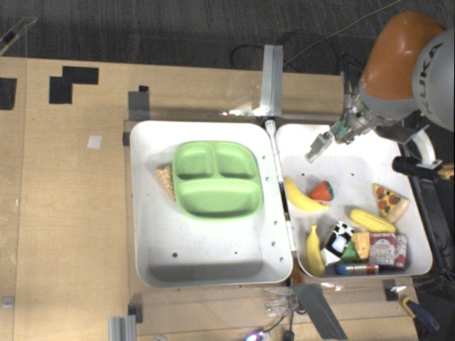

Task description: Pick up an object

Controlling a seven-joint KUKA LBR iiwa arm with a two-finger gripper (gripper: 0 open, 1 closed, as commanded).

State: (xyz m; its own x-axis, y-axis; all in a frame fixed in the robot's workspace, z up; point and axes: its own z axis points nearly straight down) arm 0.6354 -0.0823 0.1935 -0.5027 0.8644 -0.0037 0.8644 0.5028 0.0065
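red strawberry [322, 190] below the pincer [318, 146], well apart

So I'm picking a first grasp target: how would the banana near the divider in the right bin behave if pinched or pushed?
The banana looks like smooth moulded plastic, so probably stiff, light and a bit slippery. Its curved, rounded body may pivot or roll when nudged. It lies touching the strawberry, which a push would likely shift too.

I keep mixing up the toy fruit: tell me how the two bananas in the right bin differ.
The upper banana lies on a slant against the divider, beside the strawberry; the lower banana runs nearly straight up the view, by the black-and-white toy. The upper looks longer. Both are yellow and curved.
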